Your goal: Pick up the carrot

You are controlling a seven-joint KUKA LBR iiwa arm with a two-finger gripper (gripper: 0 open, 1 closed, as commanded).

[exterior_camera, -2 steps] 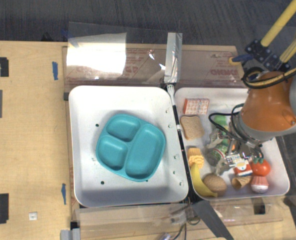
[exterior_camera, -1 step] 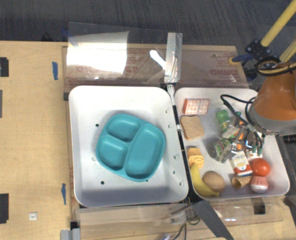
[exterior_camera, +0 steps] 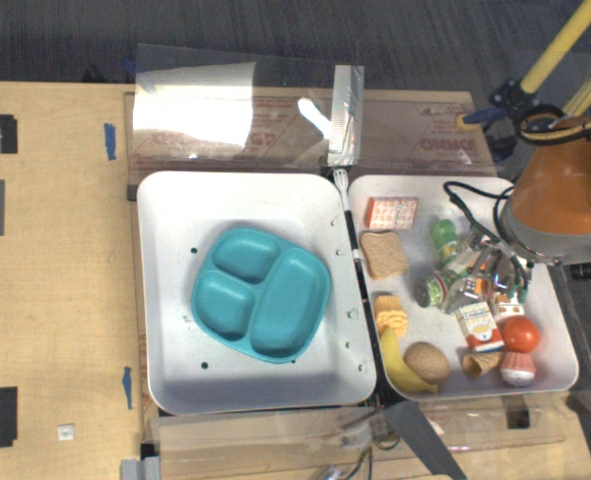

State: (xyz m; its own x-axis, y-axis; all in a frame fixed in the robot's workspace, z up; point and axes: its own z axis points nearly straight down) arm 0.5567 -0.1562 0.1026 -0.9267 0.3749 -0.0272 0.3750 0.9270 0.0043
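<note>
My gripper (exterior_camera: 478, 273) is low in the right bin (exterior_camera: 565, 368), over a tight cluster of toy food near the bin's middle right. The orange wrist band (exterior_camera: 560, 188) hangs just above it. A small orange piece (exterior_camera: 497, 286) shows at the gripper's lower right edge; it may be the carrot, but most of it is hidden and I cannot tell whether it is held. A green can (exterior_camera: 437, 290) lies just left of the gripper, and another green item (exterior_camera: 443, 233) sits above it.
The right bin also holds a pink box (exterior_camera: 390, 212), bread slice (exterior_camera: 383, 255), banana (exterior_camera: 400, 366), brown potato (exterior_camera: 427, 361), juice carton (exterior_camera: 478, 326) and tomato (exterior_camera: 520, 335). In the left bin (exterior_camera: 165, 368) lies a teal divided plate (exterior_camera: 260, 293).
</note>
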